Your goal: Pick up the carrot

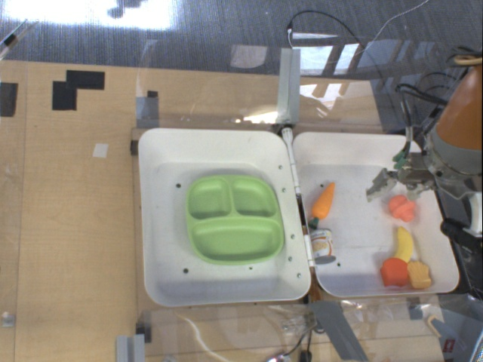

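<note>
we judge the pick not yet begun: the carrot lies untouched near the left edge of the right bin, while our gripper hovers apart toward its right side, jaws spread wide and holding nothing.

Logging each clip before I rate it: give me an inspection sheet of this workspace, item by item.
Surface: wooden bench bearing two shallow white bins side by side, left bin and right bin.
Job's things: carrot lying near the right bin's left wall, apart from the gripper.
Clutter: green divided plate in the left bin; small can, pink item, banana, red item and tan item in the right bin.
Grippers: gripper over the right bin, fingers open, holding nothing.
Cables: black cables behind the bins.
Surroundings: dark carpet; black markers on the bench.
</note>
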### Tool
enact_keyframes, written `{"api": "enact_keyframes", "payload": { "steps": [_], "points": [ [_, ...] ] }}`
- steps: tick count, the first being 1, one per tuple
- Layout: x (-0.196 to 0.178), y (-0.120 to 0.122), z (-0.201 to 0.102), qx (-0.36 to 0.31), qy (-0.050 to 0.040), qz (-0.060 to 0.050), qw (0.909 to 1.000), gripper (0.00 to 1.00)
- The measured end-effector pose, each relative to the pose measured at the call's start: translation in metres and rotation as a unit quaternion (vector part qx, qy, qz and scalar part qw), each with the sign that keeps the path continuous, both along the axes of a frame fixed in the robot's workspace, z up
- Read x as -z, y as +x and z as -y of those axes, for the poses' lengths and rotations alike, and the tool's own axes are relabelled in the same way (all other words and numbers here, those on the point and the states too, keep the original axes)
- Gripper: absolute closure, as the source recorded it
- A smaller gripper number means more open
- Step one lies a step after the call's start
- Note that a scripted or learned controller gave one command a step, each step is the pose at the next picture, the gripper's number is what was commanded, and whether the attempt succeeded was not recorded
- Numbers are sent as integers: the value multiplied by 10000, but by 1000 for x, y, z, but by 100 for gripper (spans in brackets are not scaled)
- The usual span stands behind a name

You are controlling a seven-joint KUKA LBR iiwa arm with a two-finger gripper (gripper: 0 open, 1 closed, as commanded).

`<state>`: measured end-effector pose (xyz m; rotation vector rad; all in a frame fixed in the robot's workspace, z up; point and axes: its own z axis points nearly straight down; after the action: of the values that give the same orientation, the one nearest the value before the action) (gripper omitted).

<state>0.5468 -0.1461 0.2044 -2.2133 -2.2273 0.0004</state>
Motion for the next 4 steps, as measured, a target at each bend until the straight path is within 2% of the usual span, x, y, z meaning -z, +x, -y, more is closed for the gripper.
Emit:
{"api": "enact_keyframes", "payload": {
  "steps": [1,2,3,4],
  "points": [
    [91,-34,-16,-1044,3,-3,9945,0],
    [114,46,-41,-1175,-18,78,9930,0],
    [-19,-10,60,-1602,-14,26,9871,0],
    [41,123,-7,-1523,-5,16,9883,0]
  ]
}}
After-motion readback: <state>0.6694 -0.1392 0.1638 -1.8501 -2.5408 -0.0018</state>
